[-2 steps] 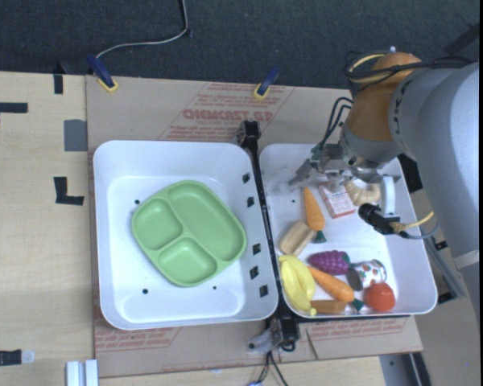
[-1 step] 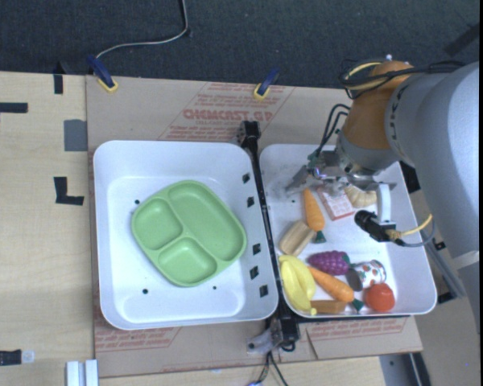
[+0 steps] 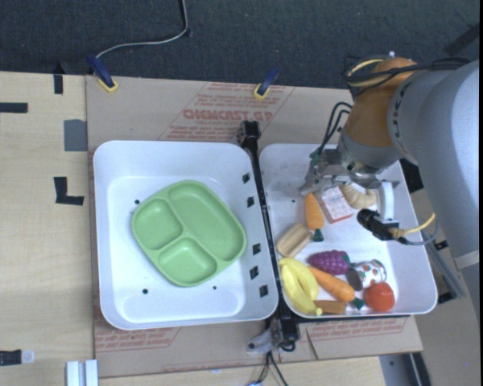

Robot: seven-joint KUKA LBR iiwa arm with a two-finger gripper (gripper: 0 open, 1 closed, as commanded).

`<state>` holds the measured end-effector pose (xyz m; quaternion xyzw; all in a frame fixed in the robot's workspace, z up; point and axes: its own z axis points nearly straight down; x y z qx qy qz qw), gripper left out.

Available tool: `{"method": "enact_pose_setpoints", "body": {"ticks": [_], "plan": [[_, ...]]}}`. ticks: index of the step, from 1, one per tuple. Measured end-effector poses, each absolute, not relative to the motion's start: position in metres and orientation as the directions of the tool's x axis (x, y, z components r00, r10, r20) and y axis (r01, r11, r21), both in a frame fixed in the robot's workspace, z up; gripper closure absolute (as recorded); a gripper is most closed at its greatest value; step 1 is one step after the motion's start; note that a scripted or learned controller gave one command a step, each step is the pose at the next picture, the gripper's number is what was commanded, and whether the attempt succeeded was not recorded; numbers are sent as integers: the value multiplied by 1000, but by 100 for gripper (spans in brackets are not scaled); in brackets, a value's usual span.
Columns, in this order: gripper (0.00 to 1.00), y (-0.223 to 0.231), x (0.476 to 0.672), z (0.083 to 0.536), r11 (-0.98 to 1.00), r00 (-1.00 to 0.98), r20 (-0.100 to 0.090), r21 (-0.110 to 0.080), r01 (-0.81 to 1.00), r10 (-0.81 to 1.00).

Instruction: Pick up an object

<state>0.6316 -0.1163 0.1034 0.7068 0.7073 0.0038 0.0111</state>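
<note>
My gripper (image 3: 312, 182) hangs low over the upper left part of the right bin (image 3: 283, 166), reaching in from the right under the orange-banded wrist. Just below it an orange carrot-like piece (image 3: 314, 212) stands on end, touching or nearly touching the gripper's tip. A white and red packet (image 3: 336, 204) lies beside it on the right. Lower in the bin lie a tan bread roll (image 3: 294, 238), purple grapes (image 3: 328, 261), a yellow banana (image 3: 298, 285), a second carrot (image 3: 332, 284) and a red tomato (image 3: 379, 297).
The left bin (image 3: 113, 175) holds a green divided plate (image 3: 188, 232). A black divider (image 3: 258, 207) runs between the bins. The arm's grey body covers the right bin's right rim. A small round white toy (image 3: 372, 272) sits by the tomato.
</note>
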Motion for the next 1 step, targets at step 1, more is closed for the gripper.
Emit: {"method": "enact_pose_setpoints", "body": {"ticks": [1], "plan": [[100, -26, 599, 184, 3, -3, 1, -1, 1000, 1000]]}}
